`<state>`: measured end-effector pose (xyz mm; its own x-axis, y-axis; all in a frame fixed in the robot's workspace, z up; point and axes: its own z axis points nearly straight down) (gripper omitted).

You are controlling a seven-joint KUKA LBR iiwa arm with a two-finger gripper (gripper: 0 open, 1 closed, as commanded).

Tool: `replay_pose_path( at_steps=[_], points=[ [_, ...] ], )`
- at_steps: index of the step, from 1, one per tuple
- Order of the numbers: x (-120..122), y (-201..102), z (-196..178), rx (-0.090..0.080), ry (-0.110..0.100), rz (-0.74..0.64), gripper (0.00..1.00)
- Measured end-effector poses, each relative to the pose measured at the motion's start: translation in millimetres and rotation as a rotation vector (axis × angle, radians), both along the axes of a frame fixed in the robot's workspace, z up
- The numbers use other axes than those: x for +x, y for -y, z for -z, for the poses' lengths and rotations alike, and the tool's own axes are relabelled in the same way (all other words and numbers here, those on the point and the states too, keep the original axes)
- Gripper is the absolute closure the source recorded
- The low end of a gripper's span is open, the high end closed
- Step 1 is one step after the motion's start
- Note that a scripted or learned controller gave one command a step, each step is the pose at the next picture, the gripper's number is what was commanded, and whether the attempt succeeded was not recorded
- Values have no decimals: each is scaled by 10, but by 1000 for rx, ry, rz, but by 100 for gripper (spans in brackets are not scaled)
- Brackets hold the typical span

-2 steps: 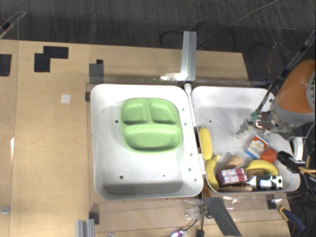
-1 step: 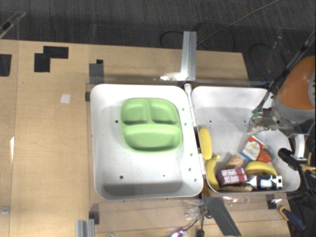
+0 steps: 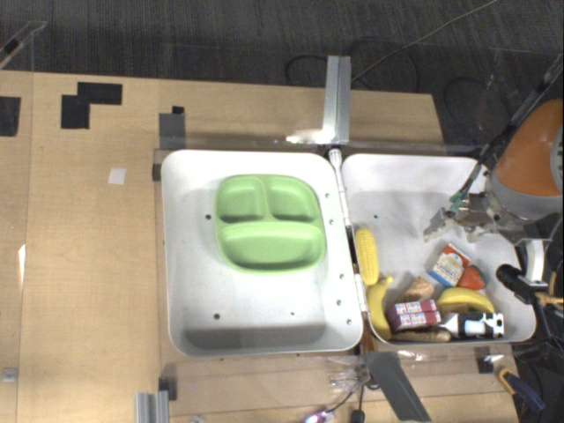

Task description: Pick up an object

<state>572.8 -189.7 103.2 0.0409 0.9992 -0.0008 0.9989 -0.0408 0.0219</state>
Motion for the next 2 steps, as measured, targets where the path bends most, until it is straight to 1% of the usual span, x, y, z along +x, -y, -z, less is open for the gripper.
replay_pose_path(
  at_steps=[1,2],
  points=[
    [-409,11,122,-3,-5,-82,0],
    [-380,2,3,-3,3,-83,100]
  ],
)
